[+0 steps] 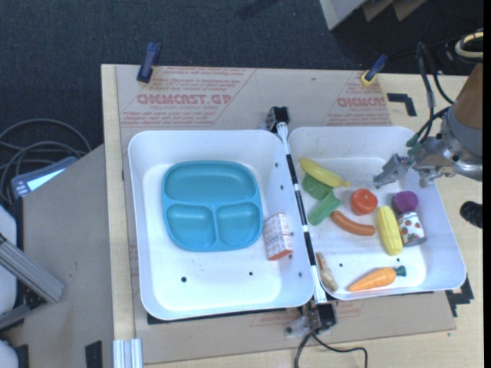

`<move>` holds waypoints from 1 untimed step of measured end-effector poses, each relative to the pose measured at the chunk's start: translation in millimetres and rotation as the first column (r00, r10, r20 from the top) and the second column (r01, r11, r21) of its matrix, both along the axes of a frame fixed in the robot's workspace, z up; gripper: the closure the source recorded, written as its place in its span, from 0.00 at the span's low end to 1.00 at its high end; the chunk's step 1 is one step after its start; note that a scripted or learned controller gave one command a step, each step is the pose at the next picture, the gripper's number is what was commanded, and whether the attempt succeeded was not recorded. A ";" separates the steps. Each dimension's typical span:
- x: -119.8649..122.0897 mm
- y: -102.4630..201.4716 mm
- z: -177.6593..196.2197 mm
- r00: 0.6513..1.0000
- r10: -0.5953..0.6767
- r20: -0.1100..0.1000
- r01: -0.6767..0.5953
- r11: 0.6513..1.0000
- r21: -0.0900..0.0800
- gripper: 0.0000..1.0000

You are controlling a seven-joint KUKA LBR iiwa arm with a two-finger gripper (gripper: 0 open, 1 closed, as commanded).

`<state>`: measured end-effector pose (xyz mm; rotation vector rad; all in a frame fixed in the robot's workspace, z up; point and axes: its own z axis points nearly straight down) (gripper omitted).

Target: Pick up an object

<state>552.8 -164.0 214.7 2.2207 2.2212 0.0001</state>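
You have a plywood-topped surface [230, 90] with red printed lettering, carrying two shallow white bins side by side. The left white bin [153, 282] holds a light-blue plastic divided plate [212, 204], flat, in the bin's middle, and a small red-and-white carton [278, 235] lying just beside the plate's right edge, near the wall shared by the bins.

The right white bin [441, 271] holds the toy food — your candidates for picking. A yellow banana [323, 173] lies at the upper left, with a green pepper-like piece [321, 195] just below it, touching or nearly so. An orange-red tomato [364, 201] sits near the middle; an orange sausage-shaped piece [353, 223] lies below it. A yellow corn cob [389, 229] stands lengthwise to the right of the sausage, and beside it are a purple round piece [405, 201] and a small red-and-white patterned item [412, 229]. An orange carrot with a green top [375, 278] lies near the bin's front wall, and a brownish piece [326, 272] rests against the left wall.

The grey arm [469, 125] reaches in from the right. Its end effector [389, 172] hangs over the upper part of the right bin, above the tomato and the purple piece — nothing shows between its fingers, and you cannot tell whether they are spread or closed.
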 end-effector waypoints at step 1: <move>15.4 55.9 -128.2 1.000 0.001 0.003 -0.001 1.000 0.001 0.00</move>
